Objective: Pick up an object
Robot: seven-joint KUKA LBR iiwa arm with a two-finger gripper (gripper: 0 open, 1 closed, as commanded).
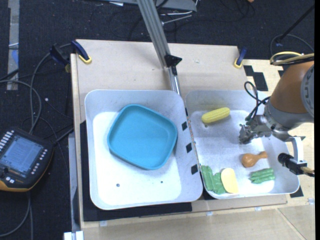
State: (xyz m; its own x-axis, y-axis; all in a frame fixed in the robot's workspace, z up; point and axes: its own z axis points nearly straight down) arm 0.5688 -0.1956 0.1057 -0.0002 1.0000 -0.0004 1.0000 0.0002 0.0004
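Observation:
The right bin (220,101) holds a yellow corn cob (215,115) at its back, a brown pear-shaped piece (253,159) lower right, a small green ridged piece (262,175) near the front right corner, and a green pea pod (212,179) beside a pale yellow slice (229,180) at the front. My gripper (245,134) hangs over the right bin's middle right, just above the brown piece and right of the corn. Nothing shows between its fingers.
The left bin (100,189) carries a blue square plate (142,136). A grey metal pole (156,26) slants down to the seam between the bins. A handheld controller (22,159) lies off the bench at the left. Cables cross the dark floor.

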